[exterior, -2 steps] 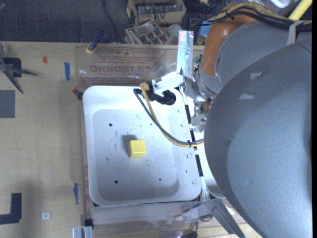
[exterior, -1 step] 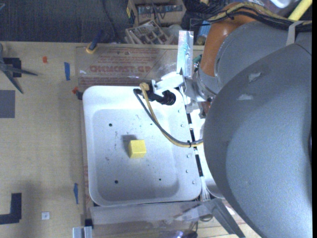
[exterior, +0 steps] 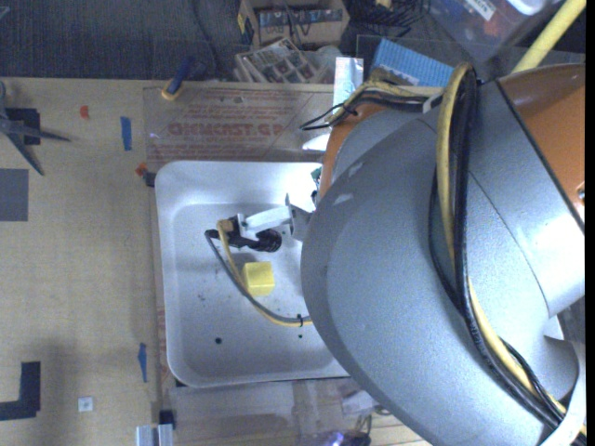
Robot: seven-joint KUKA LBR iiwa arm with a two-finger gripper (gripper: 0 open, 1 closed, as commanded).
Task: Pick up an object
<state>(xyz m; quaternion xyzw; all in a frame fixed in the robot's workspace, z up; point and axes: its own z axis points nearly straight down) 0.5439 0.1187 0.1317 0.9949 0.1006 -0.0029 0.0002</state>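
Note:
A small yellow block (exterior: 258, 278) lies on the floor of the left white bin (exterior: 173, 249), near its middle. My gripper (exterior: 299, 214) reaches into this bin from the right, just above and to the right of the block. The big grey arm (exterior: 418, 277) covers most of the gripper. Nothing can be seen held. The arm also hides the bin's right side and the whole second bin.
A brown board with red lettering (exterior: 232, 124) lies flat behind the bin. Boxes and cables (exterior: 288, 26) crowd the back edge. Bare tan bench (exterior: 74, 249) stretches to the left, with bits of blue tape (exterior: 125, 133) and dark tools (exterior: 23, 128).

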